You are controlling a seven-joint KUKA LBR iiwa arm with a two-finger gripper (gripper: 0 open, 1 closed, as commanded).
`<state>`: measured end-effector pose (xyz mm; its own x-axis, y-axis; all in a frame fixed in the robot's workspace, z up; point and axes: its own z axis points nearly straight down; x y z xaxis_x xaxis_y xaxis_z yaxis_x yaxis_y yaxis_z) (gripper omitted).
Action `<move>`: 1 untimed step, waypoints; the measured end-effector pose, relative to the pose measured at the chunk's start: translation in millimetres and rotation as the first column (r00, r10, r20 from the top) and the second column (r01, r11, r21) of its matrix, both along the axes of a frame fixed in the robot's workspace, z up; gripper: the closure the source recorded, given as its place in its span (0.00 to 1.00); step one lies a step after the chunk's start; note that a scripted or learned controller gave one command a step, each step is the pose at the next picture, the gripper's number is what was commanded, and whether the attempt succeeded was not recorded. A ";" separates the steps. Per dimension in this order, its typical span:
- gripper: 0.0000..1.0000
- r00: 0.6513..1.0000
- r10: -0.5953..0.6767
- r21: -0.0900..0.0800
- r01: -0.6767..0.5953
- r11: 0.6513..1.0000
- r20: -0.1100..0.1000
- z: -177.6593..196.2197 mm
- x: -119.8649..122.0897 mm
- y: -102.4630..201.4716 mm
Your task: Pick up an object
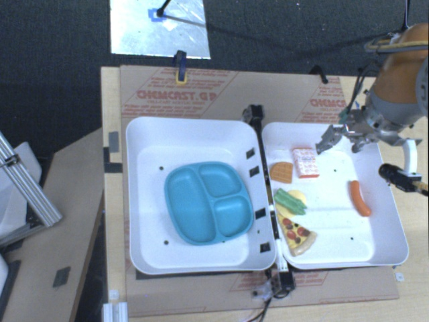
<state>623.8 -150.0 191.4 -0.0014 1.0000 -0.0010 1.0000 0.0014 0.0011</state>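
Bench (114, 200): one, tan, carrying a cardboard sheet (221, 89) with red print. Two shallow white bins sit on it side by side.

Left bin (144, 180), centre-left of frame: holds one blue divided plate (208, 202) with three compartments, lying flat in the middle of the bin.

Right bin (389, 240), centre-right of frame: holds five small items, all toy food.
- One red-and-white carton (305, 162), upper middle of the bin.
- One orange sausage (359, 198), right side of the bin, lying roughly top to bottom.
- One pizza slice (295, 235), lower left of the bin, tip pointing down-right.
- One green leafy piece (291, 200), left side, just above the pizza slice, with a small yellow bit beside it.
- One brown round cookie (281, 172), left side, just beside the carton's left edge.

Arm (399, 66): one, grey with orange band, entering at upper right of frame.

Gripper (343, 139): over the upper right part of the right bin, fingers spread apart with nothing between them. The carton is the nearest item, lying just below and left of the left finger (328, 141), apart from it. The sausage lies below the gripper, further off. The remaining three items are well apart from the fingers, toward the bin's left side.

One silver square sheet (159, 19) lies on the dark floor at upper left of frame.
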 end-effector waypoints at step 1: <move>0.00 1.000 0.002 0.001 -0.002 1.000 -0.001 -50.9 -2.8 9.9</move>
